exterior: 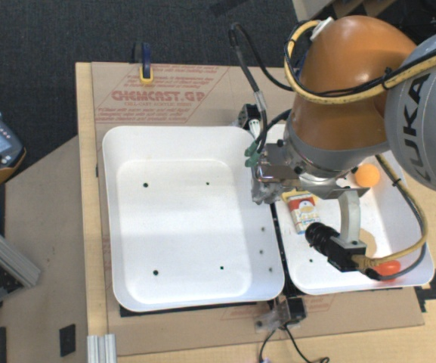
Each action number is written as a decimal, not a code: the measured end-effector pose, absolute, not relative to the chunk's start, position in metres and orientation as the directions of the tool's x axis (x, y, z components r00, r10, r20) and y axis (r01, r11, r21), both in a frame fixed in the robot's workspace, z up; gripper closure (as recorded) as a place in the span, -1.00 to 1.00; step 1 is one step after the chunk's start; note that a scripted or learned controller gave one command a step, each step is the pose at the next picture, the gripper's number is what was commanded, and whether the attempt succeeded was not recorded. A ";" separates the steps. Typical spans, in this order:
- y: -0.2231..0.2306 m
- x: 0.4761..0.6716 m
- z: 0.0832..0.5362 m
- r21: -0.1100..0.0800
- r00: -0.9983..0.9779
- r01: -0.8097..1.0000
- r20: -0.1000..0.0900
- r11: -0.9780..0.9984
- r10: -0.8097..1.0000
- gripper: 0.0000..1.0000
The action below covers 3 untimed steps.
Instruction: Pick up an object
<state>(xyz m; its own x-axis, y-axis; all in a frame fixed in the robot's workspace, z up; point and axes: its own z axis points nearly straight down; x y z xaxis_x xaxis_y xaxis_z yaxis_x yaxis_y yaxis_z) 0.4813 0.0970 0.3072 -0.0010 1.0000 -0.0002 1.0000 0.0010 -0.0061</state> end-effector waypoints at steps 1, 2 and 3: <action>0.083 0.480 0.408 0.013 0.000 1.000 0.003 0.000 1.000 1.00; 0.104 0.479 0.395 -0.004 -0.001 1.000 0.000 0.001 1.000 1.00; 0.104 0.478 0.332 -0.009 0.002 1.000 -0.002 -0.002 1.000 1.00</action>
